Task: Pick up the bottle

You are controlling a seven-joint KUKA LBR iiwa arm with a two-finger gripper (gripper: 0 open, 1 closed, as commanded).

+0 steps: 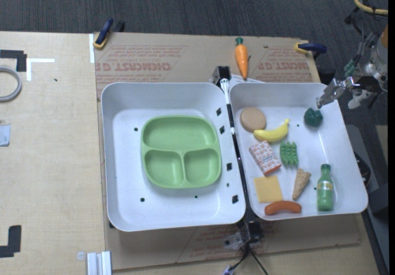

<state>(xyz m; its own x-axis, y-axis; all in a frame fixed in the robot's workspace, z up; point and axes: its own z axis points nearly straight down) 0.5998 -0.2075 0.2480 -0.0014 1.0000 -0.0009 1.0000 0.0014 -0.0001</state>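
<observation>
bottle [325, 188] beside cone [300, 182], sausage [283, 208]

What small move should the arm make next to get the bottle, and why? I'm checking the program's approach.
Probably carry the claw along the right bin's right side toward the near corner, stopping above the green bottle. The claw now hangs over the bin's far right edge, beside the dark green broccoli, well short of the bottle, which lies near the ice cream cone.

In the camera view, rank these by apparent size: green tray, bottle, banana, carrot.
1. Green tray, by far the largest.
2. Bottle, banana and carrot look much alike in length; I won't rank them. The carrot looks slimmest.
</observation>
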